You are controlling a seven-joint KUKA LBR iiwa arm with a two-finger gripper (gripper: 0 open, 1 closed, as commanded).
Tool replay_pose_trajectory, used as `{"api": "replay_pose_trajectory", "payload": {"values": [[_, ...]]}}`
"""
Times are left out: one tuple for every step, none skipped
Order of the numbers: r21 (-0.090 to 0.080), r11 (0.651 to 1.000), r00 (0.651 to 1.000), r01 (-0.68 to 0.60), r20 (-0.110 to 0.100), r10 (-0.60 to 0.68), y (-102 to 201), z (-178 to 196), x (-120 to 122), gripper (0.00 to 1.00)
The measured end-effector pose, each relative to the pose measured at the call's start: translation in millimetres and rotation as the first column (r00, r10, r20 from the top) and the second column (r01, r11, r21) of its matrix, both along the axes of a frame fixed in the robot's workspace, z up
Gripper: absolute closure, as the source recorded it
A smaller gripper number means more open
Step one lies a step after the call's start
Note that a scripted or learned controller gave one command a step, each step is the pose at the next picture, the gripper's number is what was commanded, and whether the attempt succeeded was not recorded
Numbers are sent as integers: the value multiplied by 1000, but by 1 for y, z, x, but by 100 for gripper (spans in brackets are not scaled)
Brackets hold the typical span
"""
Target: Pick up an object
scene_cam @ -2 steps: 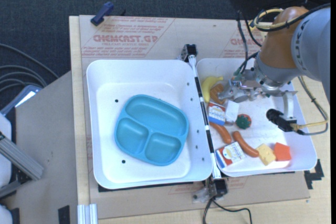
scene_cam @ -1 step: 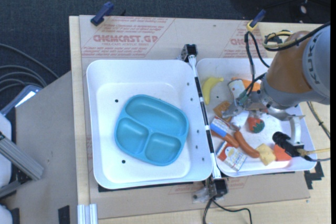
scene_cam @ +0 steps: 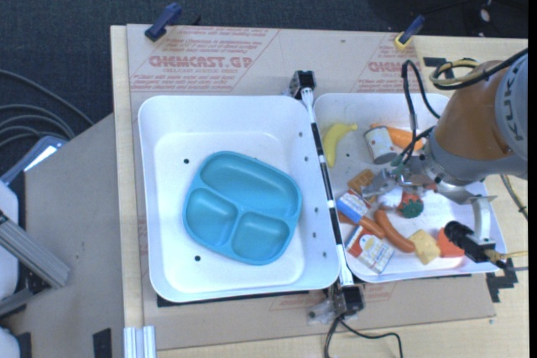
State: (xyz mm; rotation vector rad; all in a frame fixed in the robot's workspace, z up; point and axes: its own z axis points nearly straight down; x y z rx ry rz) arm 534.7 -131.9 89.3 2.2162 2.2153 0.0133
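The right white bin [scene_cam: 495, 218] holds a heap of toy food. A yellow banana [scene_cam: 338, 138] lies at its far left, with a silver can [scene_cam: 379, 143] and an orange carrot [scene_cam: 402, 134] beside it. Toward the front lie an orange snack box [scene_cam: 361, 180], a green and red piece [scene_cam: 410, 205], a red sausage [scene_cam: 393, 230], a white and red carton [scene_cam: 372, 251] and a yellow block [scene_cam: 425, 247]. My gripper [scene_cam: 393, 180] hangs low over the middle of this bin, between the snack box and the green and red piece. I see nothing held in it.
The left white bin [scene_cam: 159, 180] holds a blue divided plate [scene_cam: 242, 207]. A black bar [scene_cam: 323, 180] runs between the bins. The arm's orange band [scene_cam: 470, 126] covers the right bin's far right part. Cables loop near the back right corner [scene_cam: 449, 71].
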Motion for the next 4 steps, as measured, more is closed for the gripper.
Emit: {"api": "replay_pose_trajectory", "payload": {"values": [[-2,1000,1000,-1,0,1,-10,1,107,0],[-1,1000,1000,-3,3,3,-8,11,108,100],[-1,1000,1000,-3,2,3,-8,11,108,0],[-2,1000,1000,-3,4,3,-8,21,108,100]]}}
